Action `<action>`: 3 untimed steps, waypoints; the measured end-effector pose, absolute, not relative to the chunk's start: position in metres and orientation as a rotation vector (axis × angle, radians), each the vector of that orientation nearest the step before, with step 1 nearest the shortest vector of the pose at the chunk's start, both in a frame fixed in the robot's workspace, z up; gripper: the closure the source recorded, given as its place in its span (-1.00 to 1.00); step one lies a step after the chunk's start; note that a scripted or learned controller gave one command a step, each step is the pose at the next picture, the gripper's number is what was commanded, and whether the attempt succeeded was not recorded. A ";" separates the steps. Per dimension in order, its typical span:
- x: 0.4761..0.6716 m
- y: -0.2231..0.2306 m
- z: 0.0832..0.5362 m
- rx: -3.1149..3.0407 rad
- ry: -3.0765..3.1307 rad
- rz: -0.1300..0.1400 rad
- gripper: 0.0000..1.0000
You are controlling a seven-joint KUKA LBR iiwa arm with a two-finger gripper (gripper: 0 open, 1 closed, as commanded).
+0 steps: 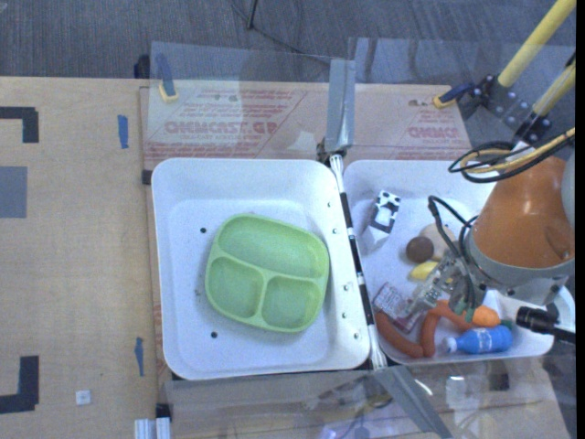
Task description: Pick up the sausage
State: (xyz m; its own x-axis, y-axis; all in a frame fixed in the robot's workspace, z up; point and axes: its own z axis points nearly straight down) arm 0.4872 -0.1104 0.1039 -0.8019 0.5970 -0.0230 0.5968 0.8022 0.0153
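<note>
Nearest the camera, at the bottom of the view, a clear plastic sheet [402,410] lies over the desk's near edge, just beyond the near rims of two shallow white bins.

The right bin [361,186] holds the clutter. The sausage [400,338], one reddish-brown curved piece, lies in that bin's near left corner, close against the near rim and the wall shared with the other bin. Just right of it sit one blue bottle [483,340] lying on its side and one orange carrot-like toy [471,315]. Farther back are one small brown ball [420,248], one yellow piece [423,270], one black and white checked object [385,212] and a small printed packet [391,297].

The jaws [441,286] hang low over the middle of this bin, above and slightly right of the sausage, with cables around them. Whether they are spread or pressed together cannot be told; nothing is seen between them. The arm's orange band [521,222] covers the bin's right side, leaving little open room there.

The left bin [169,186] holds one green plate [266,272] with three compartments, set near its centre with bare white floor all around.

Beyond both bins lies a flat cardboard sheet [228,122]. To the left, the wooden desk [73,245] carries black corner marks and blue tape strips.
</note>
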 end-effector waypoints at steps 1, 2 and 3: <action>0.486 -0.117 0.093 1.990 2.409 0.019 1.00; 0.480 -0.016 0.184 1.972 2.446 -0.001 1.00; 0.479 -0.016 0.184 1.972 2.446 -0.001 -1.00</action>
State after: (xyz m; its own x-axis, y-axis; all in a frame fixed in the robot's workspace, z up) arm 0.4795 -0.0157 0.1841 -0.2122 0.9772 0.0000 0.9772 0.2122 -0.0008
